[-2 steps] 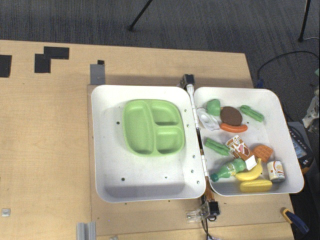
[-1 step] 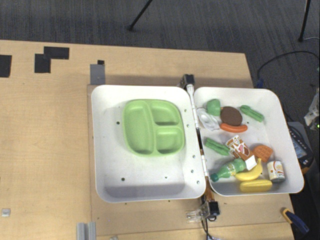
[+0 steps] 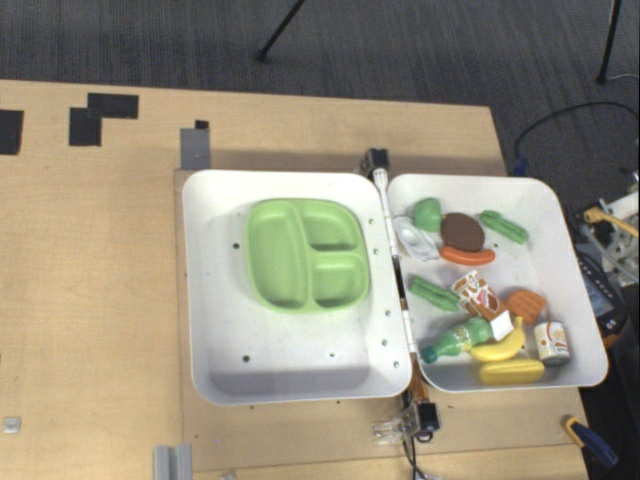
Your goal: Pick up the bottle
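Note:
The bottle is green and lies on its side near the front left of the right bin, its neck pointing left toward the bin's wall. A yellow banana touches its right end. A small packet with a red pattern lies just behind the bottle.
The left bin holds a green divided tray. The right bin also holds a brown disc, an orange sausage, green pieces, a yellow piece, a small can and a clear wrapper. Cables and clutter lie off the bench's right edge.

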`<state>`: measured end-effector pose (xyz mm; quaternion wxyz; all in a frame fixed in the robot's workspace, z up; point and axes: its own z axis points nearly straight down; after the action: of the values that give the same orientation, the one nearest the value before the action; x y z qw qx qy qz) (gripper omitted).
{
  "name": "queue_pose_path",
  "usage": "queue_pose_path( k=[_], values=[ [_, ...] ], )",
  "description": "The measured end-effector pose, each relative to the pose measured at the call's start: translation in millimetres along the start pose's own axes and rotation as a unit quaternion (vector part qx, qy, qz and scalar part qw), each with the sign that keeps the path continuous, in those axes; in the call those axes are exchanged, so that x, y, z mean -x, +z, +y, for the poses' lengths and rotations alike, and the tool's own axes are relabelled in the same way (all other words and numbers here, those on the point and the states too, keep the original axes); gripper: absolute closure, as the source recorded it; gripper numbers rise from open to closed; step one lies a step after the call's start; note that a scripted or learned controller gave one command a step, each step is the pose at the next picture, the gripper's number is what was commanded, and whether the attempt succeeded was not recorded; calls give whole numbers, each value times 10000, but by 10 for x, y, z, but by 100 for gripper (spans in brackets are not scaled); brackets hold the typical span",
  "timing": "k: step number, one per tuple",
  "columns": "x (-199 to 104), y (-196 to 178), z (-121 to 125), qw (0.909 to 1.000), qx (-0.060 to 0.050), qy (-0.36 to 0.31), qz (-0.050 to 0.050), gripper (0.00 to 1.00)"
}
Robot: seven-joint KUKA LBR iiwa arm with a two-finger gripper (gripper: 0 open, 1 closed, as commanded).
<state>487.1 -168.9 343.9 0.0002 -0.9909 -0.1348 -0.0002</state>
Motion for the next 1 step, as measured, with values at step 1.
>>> queue_pose_path(
  k=[1],
  values=[
    [-10,-104,-1,10000,1,-41,3,100]
  ],
)
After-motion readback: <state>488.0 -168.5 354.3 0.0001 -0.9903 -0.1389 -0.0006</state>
